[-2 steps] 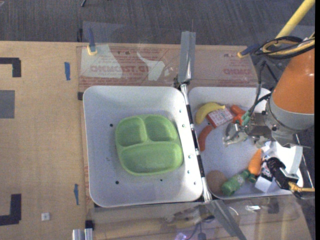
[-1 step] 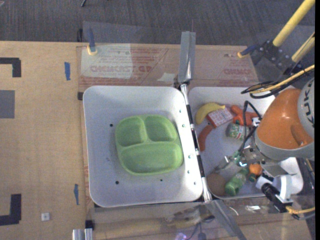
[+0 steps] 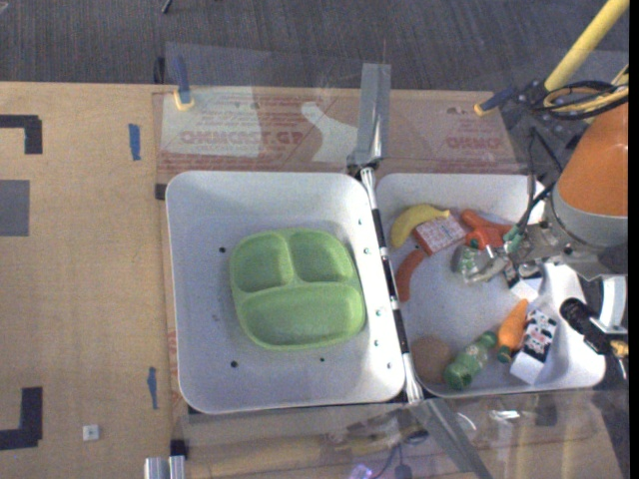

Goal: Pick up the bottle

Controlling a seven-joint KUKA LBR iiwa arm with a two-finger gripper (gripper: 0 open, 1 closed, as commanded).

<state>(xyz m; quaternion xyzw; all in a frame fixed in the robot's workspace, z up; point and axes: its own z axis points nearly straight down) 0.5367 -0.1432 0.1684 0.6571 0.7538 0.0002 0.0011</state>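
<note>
Carrot (image 3: 512,324), carton (image 3: 537,339) crowding bottle (image 3: 469,360)

Two white bins (image 3: 200,297), one green tray (image 3: 297,289), one bottle (image 3: 469,360), one banana (image 3: 416,222).

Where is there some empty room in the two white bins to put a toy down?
Left bin: bare floor all around the green tray, widest along the left wall. Right bin: crowded, with the banana, green bottle, carrot and gripper; only a small bare patch mid-floor.

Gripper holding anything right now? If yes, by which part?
Cannot be told. The gripper is low in the right bin among the clutter near a small clear item; the green bottle lies apart, near the bin's front edge, untouched.
</note>
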